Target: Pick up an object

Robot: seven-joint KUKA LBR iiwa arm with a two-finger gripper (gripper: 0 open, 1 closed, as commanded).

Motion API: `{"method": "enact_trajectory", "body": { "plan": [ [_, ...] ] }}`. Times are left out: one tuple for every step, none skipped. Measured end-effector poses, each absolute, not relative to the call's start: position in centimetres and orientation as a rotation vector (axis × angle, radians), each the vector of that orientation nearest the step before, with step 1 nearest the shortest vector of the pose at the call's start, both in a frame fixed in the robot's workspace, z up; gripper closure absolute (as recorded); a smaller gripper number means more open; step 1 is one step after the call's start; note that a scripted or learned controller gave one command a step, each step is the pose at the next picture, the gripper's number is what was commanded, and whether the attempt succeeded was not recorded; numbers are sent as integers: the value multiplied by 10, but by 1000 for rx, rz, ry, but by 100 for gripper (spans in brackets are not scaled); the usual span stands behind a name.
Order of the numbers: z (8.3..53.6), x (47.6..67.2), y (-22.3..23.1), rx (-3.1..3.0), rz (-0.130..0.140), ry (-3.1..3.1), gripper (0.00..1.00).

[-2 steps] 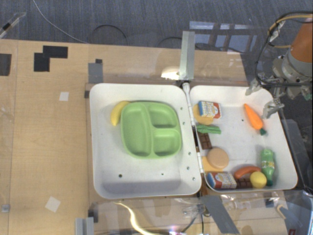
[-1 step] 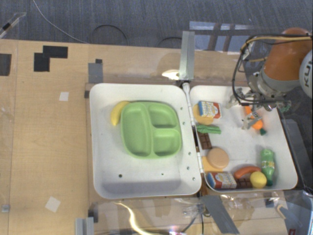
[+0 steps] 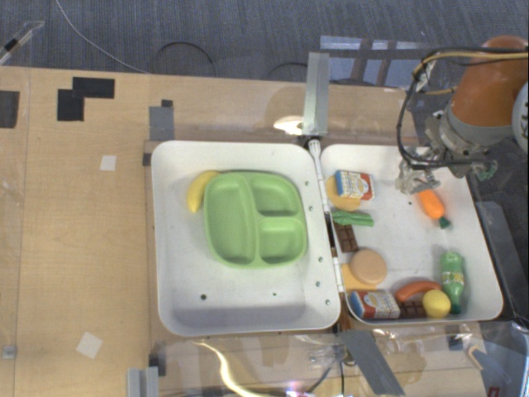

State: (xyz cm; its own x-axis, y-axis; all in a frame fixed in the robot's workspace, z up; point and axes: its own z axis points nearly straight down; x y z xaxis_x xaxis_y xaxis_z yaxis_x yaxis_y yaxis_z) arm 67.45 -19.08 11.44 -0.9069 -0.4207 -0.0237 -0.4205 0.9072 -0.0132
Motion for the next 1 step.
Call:
{"method": "enact_trajectory", "body": {
  "plan": [
    [175,670,-206,-1136,-12,2913,100]
  ]
}}
